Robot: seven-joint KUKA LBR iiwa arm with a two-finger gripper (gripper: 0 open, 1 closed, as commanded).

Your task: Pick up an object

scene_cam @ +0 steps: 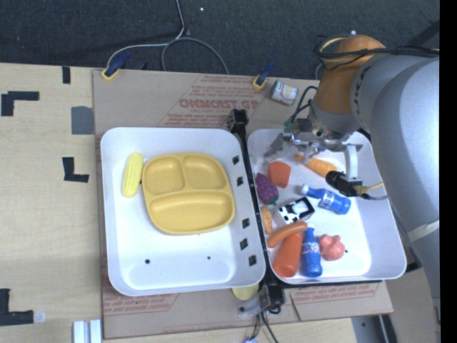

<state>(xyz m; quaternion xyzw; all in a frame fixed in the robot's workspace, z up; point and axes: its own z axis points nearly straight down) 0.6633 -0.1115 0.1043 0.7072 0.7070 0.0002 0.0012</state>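
My gripper point(280, 147) hangs over the back left part of the right bin point(382, 234), below the orange wrist band point(343, 84). Just beneath and in front of it lies an orange block point(280, 174), with a purple toy point(266, 188) beside it. An orange carrot point(323, 167) lies to the gripper's right. Further forward are a blue bottle point(331, 201), a black-and-white piece point(295, 210), a sausage point(285, 232), a red-orange cylinder point(287, 256), a second blue bottle point(311, 253) and a pink toy point(330, 246). I see nothing held by the gripper.
The left bin point(118, 234) holds a yellow divided plate point(189, 193) and a yellow corn cob point(131, 174). The divider point(246, 191) between the bins carries black clips. The grey arm point(407, 141) covers the right bin's far right side. A cable point(178, 41) loops behind the bins.
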